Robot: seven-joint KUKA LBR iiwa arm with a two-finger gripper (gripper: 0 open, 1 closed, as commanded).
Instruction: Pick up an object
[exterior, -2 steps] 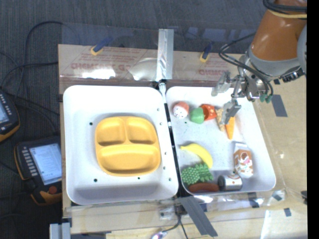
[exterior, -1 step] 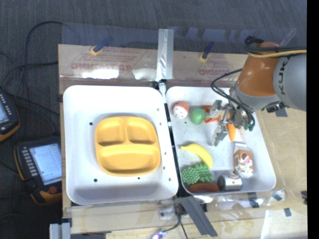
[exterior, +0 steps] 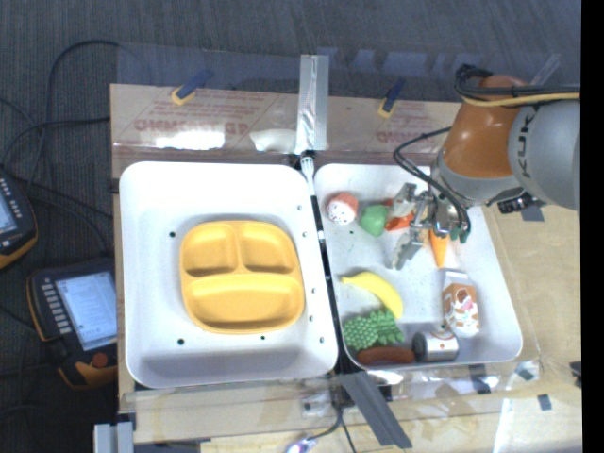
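Observation:
The right bin point(exterior: 500, 333) holds several small objects: a red-and-white ball point(exterior: 342, 209), a green round piece point(exterior: 374, 219), a yellow banana point(exterior: 376, 289), a green bumpy cluster point(exterior: 371, 328), a dark red sausage-like piece point(exterior: 384, 355), a small silver can point(exterior: 436, 346), a white-and-brown carton point(exterior: 460, 309) and an orange carrot point(exterior: 440, 247). My gripper point(exterior: 415, 232) hangs low over the upper middle of this bin, between the green piece and the carrot. A small red-orange item point(exterior: 400, 221) lies right by its metal fingers point(exterior: 408, 250). Nothing shows clearly between the fingers.
The left bin point(exterior: 151, 206) carries a yellow divided tray point(exterior: 243, 275). A metal divider post point(exterior: 312, 102) stands at the back between the bins. Black cables point(exterior: 420, 149) loop by the wrist. Two handheld devices point(exterior: 71, 310) lie on the floor at left.

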